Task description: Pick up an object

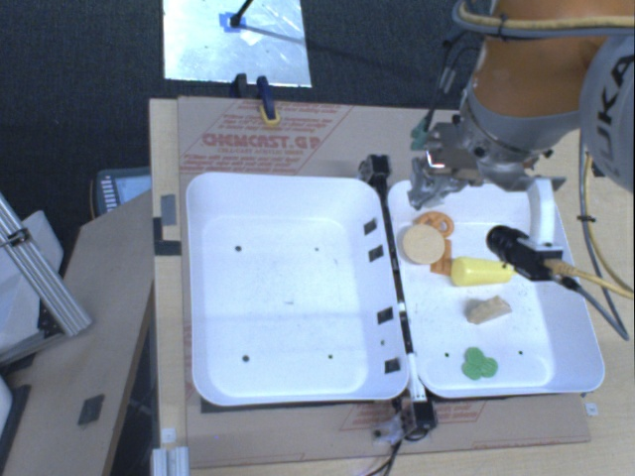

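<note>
We find the arm's fingers (428, 194) poised over the far left corner of the right bin (585, 350), pointing down. They appear to stand a little apart, and we see nothing between them.

Just below the fingertips in the view lies an orange pretzel-shaped piece (438, 224). It is close to the fingers, but we cannot tell whether they touch it. A round tan biscuit (423, 246) overlaps the pretzel-shaped piece on the side away from the fingers.

Further from the fingers, to the lower right, a yellow oblong piece (481, 271) lies just beside the biscuit. Beyond that we note a tan chunk (488, 310). Farthest from the fingers is a green clover-shaped piece (480, 365), near the bin's front wall.

The left bin (288, 286) sits to the left of the fingers in the view, its wall against the right bin's. Both bins rest on the surface (166, 296).
</note>
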Robot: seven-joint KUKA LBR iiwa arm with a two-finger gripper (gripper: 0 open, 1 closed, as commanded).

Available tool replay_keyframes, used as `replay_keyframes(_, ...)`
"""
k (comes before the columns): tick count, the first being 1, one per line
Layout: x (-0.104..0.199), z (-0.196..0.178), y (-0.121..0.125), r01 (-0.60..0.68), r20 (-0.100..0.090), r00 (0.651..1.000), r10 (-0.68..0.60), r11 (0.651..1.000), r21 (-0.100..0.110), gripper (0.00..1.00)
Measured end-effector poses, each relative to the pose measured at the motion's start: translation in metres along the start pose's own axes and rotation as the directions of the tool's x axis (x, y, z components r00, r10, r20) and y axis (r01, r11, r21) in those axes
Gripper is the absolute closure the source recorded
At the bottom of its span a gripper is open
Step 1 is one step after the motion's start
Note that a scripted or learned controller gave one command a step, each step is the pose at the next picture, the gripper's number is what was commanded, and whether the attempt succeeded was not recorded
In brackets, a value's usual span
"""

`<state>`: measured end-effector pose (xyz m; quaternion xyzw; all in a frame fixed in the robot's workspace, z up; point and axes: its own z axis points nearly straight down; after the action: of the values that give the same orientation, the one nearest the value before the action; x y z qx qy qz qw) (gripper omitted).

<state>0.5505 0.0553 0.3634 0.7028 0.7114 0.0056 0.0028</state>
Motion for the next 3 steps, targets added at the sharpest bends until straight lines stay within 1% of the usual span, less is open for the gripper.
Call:
replay_keyframes(1,-0.014,-0.017,-0.056,-0.009,0.002,1.0,0.009,1.0,0.009,1.0)
replay_keyframes(2,0.026,-0.124,-0.062,-0.004,0.0,1.0,0.004,1.0,-0.002,1.0)
replay_keyframes(3,0.084,-0.151,-0.052,-0.003,0.001,1.0,0.003,1.0,0.006,1.0)
